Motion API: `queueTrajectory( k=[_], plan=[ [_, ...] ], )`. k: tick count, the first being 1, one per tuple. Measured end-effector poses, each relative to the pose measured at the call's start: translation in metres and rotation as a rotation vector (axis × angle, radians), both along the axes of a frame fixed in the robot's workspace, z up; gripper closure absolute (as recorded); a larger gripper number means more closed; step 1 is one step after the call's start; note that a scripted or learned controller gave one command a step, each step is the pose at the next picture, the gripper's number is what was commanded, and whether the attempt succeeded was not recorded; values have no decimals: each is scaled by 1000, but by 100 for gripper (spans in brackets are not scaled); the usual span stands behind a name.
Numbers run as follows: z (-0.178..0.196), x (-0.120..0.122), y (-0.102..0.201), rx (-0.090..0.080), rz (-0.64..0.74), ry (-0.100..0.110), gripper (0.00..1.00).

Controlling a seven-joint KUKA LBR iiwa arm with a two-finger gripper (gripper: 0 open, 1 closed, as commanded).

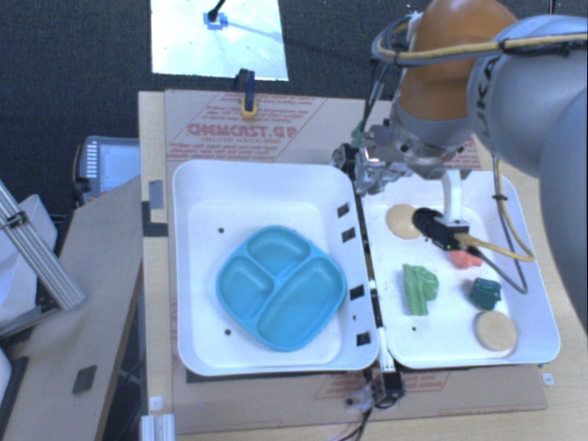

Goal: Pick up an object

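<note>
Near upper centre, over the top left corner of the right bin (443,340), the jaws are poised, their spread not discernible. Nothing is seen held. Approach is judged in hand; a descent onto the nearby tan disc (401,220), lower in the frame, would be needed.

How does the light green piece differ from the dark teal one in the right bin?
The light green piece is elongated; the dark teal piece is darker and blocky. The light green piece looks larger than the dark teal piece. It lies nearer the left bin, the dark teal piece nearer the right wall. Both rest in the right bin.
</note>
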State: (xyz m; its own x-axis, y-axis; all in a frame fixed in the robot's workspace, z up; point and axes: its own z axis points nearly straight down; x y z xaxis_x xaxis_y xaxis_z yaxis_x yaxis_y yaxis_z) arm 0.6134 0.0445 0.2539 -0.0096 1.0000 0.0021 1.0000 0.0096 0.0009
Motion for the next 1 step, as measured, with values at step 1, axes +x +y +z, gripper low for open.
queueTrajectory(
  k=[1],
  plan=[
    [-16,-6,56,0,1,1,100]
  ],
)
